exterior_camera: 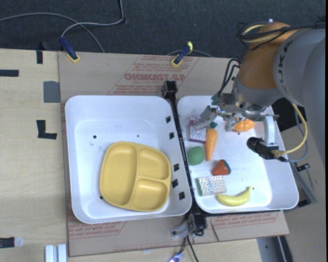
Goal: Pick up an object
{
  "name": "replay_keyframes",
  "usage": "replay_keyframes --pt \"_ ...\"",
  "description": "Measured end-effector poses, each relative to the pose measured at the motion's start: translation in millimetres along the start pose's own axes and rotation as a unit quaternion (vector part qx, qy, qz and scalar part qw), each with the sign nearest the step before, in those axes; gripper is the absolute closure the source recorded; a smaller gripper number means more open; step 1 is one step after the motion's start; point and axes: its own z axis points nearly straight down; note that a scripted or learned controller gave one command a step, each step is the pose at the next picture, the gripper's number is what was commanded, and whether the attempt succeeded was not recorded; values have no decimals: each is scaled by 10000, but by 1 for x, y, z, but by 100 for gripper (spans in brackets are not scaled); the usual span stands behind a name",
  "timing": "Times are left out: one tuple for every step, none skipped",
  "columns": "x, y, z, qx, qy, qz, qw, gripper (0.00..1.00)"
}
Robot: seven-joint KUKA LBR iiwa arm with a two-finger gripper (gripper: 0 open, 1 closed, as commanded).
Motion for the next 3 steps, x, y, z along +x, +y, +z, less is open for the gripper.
replay_keyframes --pt "-39 6 93 -50 -5 5 10000 0" --pt "-39 8 81 -93 -16 2 10000 100" --pt "39 -13 -2 -23 -2 -4 10000 100"
